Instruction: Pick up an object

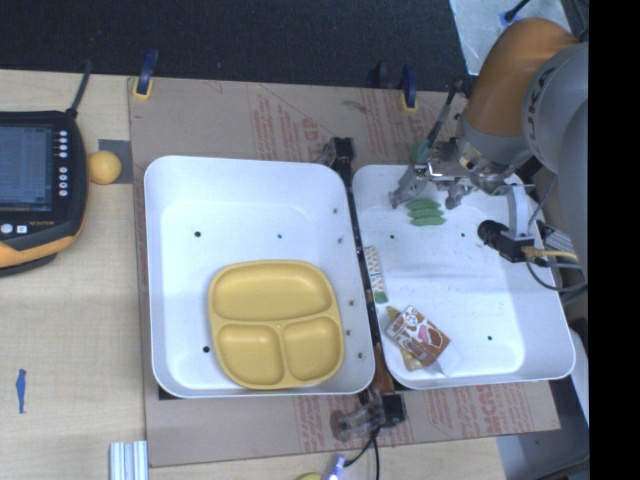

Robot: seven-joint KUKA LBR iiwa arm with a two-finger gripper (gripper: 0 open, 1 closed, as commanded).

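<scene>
A small green object [428,214] lies near the far edge of the right bin [500,298]. My gripper [428,196] hovers right over it, with its fingers spread to either side and nothing between them. A brown and white snack packet [417,338] lies near the front left corner of the same bin. In the left bin [180,218] sits a yellow divided plate [275,323].
A narrow printed strip [374,273] rests along the rim between the two bins. A teach pendant [30,193] and a yellow ball [104,166] sit on the bench at the left. A black cable end [500,238] hangs over the right bin's right side.
</scene>
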